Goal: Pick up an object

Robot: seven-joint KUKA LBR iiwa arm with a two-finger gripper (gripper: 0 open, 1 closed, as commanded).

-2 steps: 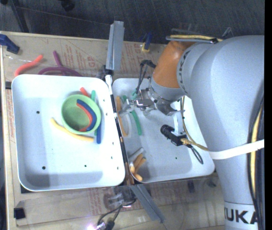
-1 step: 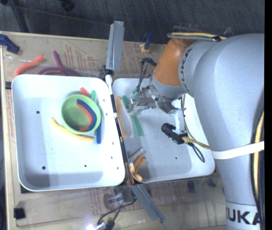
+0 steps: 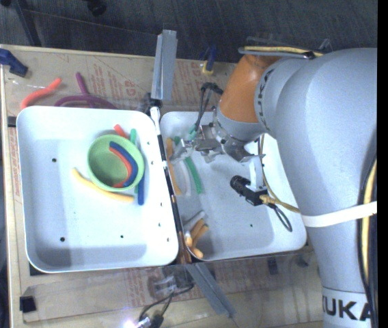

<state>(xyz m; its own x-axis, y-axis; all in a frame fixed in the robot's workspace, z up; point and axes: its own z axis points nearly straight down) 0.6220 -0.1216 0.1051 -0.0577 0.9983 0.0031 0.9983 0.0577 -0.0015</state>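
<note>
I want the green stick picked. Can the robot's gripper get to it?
Probably yes. The gripper hangs low in the right bin, right by the green stick, which lies flat on the bin floor with nothing on top of it.

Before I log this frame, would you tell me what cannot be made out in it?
- Hand: camera view, its tip lies under the arm's wrist, so its grip is hidden.
- Right bin: the arm covers its right side.
- Green stick: blurred; whether it touches the hand is unclear.
- Orange bits by the bin's lower left corner: too small to identify.
- Green bowl: the strips in it overlap.
</note>
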